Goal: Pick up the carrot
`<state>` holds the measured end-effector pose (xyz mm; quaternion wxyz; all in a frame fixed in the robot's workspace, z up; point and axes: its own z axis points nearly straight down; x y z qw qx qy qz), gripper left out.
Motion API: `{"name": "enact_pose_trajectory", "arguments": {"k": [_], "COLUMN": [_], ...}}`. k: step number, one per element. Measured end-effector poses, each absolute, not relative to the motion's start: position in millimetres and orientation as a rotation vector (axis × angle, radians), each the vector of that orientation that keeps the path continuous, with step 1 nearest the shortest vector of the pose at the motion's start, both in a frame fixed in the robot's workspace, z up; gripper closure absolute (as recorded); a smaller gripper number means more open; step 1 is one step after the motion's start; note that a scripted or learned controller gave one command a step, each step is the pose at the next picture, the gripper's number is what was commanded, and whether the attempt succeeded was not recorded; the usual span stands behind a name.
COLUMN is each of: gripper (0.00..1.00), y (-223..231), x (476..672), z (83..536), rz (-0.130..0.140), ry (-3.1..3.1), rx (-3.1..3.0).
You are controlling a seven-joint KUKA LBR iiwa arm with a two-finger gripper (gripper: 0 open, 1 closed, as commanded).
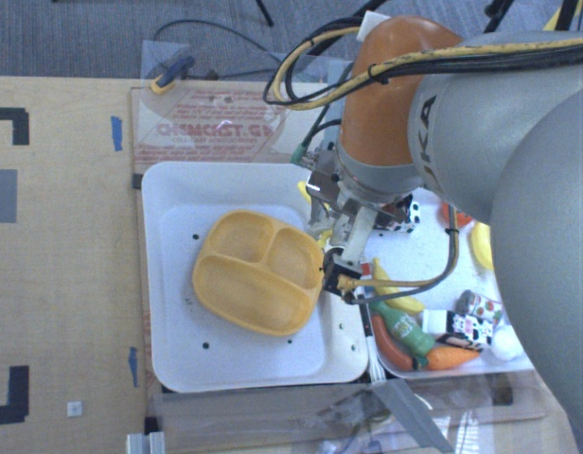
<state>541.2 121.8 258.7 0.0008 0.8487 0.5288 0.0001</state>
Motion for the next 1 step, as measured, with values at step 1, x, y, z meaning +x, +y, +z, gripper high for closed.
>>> {"name": "enact_pose_trajectory", "arguments": {"k": [1], "gripper": [1.00], "y": [160.6], "x": [603.1], "z": [215.8], "rz": [-0.003], "ry": [1.407], "rx": [2.809]}}
